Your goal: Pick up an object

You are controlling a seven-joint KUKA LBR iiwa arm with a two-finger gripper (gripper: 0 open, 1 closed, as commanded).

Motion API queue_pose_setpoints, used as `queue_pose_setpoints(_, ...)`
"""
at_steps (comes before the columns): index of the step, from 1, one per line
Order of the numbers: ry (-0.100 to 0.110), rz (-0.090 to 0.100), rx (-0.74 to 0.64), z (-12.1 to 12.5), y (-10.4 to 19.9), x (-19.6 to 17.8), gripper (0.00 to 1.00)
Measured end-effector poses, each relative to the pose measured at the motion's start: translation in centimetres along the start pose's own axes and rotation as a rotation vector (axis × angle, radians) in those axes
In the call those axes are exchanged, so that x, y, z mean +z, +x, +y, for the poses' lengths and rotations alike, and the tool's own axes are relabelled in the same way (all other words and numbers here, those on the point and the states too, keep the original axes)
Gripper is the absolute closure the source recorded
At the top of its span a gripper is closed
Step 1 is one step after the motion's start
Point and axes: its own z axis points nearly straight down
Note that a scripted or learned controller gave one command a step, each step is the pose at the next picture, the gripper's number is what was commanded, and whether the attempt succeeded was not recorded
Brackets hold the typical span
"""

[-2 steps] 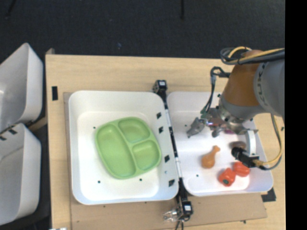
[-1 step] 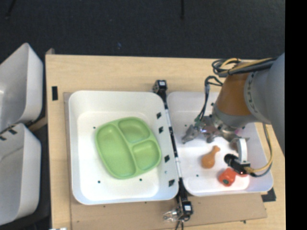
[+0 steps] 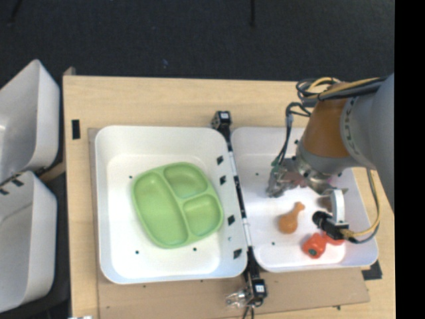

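Camera view: orange toy (image 3: 291,218) below-right of claw (image 3: 277,183)

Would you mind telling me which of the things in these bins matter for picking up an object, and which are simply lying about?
Part of the job:
gripper, low in the right bin
orange pear-shaped toy
red-orange object

Lying about:
green divided plate in the left bin
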Motion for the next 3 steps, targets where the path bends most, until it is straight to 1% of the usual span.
queue_pose_setpoints(1, -0.006, -0.001, -0.009, 0.9, -0.3, -5.6, 1.00)
queue_pose_setpoints(2, -0.006, -0.001, -0.013, 1.6, -1.0, -9.9, 1.00)
queue_pose_setpoints(3, -0.008, -0.001, -0.013, 1.2, -0.7, -15.7, 1.00)
